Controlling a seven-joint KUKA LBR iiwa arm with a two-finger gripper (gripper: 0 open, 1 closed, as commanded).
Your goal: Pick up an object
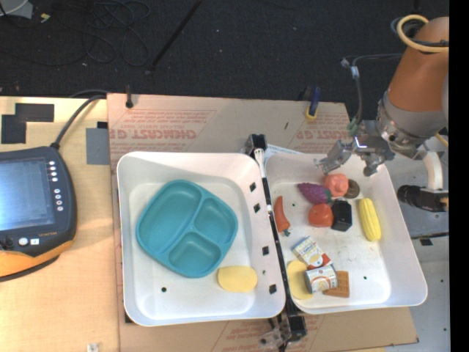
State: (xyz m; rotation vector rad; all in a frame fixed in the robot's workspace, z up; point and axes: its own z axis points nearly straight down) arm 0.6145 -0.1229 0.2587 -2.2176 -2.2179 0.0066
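My claw [357, 155] hangs above the far end of the right bin [410, 273], arm reaching in from the right edge of the worktop [176, 119], fingers splayed wide and holding nothing. Just beneath and between the fingertips sits a pink round toy [338, 184], the nearest candidate for the pick, touching a dark brown piece [353, 190] at its right. Beside it lie a purple toy vegetable [314, 192], a red tomato-like toy [320, 215], a black block [341, 215] and a yellow corn cob [369, 219] towards the bin's right wall. An orange-red carrot-like piece [281, 214] rests against the divider [265, 218]; two small cartons [314, 265] and a yellow disc [296, 278] crowd the near end. The left bin [135, 284] carries a teal divided plate [187, 227] and a yellow lemon-like piece [237, 278].

I judge this the approach step: I am positioned over the cluster, not yet down. The next move calls for a straight descent onto the pink toy, fingers straddling it without catching the purple vegetable or the brown piece, then a firm close before lifting. Its round shape may squirt free if I close off-centre.
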